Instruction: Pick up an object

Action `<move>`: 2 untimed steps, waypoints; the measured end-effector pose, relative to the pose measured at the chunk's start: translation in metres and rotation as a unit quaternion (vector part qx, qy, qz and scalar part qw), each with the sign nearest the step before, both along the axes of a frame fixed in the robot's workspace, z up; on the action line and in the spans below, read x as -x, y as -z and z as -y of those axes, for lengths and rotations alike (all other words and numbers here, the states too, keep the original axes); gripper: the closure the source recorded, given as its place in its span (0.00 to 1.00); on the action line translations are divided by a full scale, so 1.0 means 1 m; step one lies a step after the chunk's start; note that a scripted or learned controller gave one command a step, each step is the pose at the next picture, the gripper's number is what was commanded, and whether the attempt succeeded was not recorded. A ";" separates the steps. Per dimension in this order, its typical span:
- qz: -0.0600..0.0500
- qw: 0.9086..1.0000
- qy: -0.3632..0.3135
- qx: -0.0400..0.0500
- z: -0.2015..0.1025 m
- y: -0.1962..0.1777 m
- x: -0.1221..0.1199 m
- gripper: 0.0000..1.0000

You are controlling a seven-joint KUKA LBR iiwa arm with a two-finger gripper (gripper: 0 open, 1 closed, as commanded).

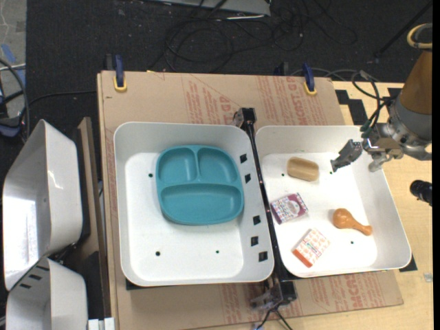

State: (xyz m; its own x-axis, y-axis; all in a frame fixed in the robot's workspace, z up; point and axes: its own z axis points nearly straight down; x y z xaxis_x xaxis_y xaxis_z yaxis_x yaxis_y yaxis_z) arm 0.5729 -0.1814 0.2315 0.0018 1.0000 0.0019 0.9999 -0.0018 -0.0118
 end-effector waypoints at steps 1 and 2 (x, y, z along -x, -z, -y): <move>0.006 1.000 -0.001 0.001 0.000 -0.007 -0.003 0.00; 0.004 1.000 -0.002 0.001 -0.007 0.039 -0.006 0.00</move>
